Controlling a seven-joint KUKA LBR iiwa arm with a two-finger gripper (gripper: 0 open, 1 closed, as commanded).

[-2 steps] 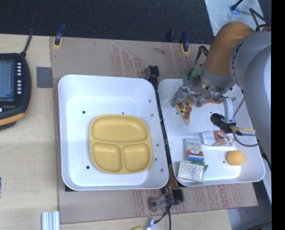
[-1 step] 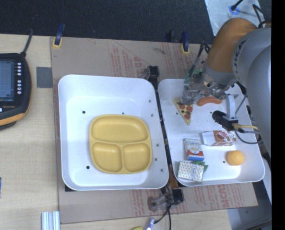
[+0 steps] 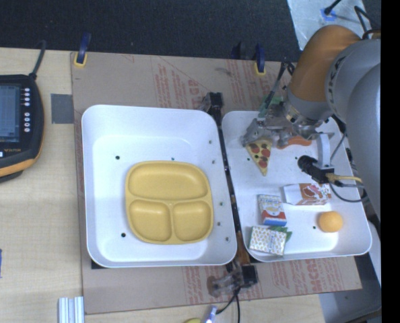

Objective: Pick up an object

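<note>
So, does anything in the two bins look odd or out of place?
Nothing stands out. The yellow tray lies flat in the left bin; the pizza slice, packets and orange lie loose in the right bin.

Pale wood bench (image 3: 31, 234) under brown cardboard sheet (image 3: 153, 79); dark carpet floor (image 3: 153, 12) behind; even light.

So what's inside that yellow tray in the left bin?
Nothing visible: the yellow divided tray shows three bare compartments. It lies in the left bin; the bin floor beneath the tray is covered.

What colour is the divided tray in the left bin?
Pale yellow, plain with no pattern; the divided tray shows clearly in the camera view.
</note>
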